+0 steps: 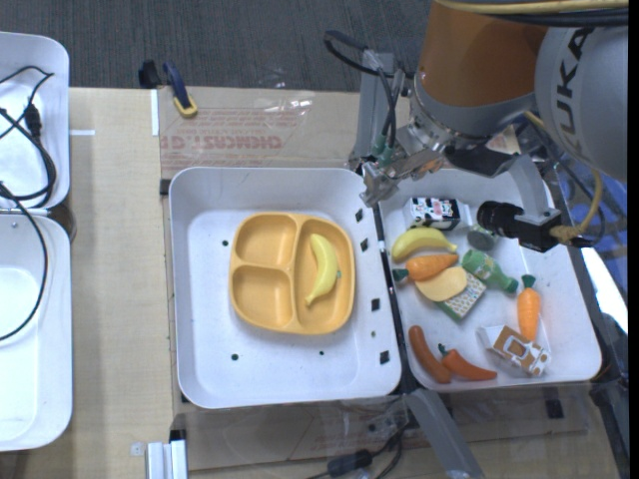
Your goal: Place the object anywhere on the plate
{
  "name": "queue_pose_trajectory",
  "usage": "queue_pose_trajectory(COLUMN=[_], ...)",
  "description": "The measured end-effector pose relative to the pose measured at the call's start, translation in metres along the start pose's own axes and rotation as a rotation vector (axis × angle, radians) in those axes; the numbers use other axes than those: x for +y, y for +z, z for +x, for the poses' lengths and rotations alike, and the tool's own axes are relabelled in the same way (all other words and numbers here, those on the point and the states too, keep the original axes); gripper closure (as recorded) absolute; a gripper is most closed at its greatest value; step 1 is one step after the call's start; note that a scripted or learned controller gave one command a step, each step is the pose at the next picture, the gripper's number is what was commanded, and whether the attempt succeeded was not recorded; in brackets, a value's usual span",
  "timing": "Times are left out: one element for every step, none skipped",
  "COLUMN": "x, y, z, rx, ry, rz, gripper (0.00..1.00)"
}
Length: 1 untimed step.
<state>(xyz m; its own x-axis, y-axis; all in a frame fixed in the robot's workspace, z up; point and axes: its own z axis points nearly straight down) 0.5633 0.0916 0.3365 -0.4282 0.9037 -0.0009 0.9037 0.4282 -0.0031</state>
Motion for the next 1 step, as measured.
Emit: queue_pose_trajectory(x=[-0.0521], y=[-0.0007], z=[-0.0359], rx=[0.001], ry=[-0.195], rz=[0.002], gripper=[1.00])
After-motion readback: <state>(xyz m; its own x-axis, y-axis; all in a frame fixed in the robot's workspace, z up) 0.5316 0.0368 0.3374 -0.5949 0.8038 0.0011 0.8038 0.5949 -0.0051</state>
